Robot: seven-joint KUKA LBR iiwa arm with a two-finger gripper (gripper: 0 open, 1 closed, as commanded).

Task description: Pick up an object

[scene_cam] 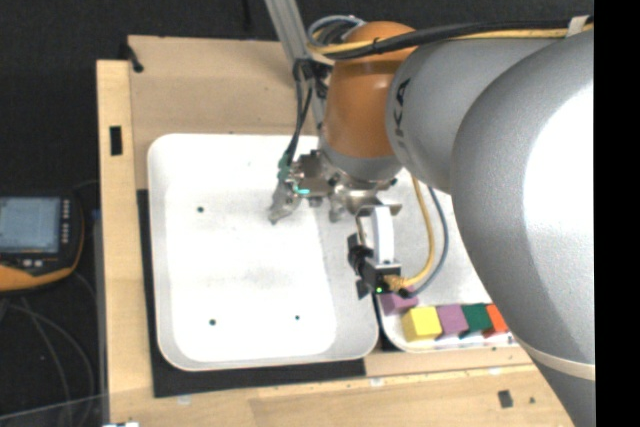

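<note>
Gripper (325, 235) centre frame, over rim between bins; grip state can't tell. Blocks at lower right: yellow block (421, 322), purple block (452, 319), green block (476, 317). Risk: arm (500, 135) hides blocks; descent may catch right bin (392, 335) rim.

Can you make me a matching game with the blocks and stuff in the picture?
Things:
1. yellow block
2. purple block
3. left bin
4. handheld screen device

Places:
A. off the bench, at the view's left edge
B. left end of the row of blocks in the right bin
C. under the gripper, white, with small dark dots
D. between the yellow block and the green block

Pairs: 1-B, 2-D, 3-C, 4-A
</note>
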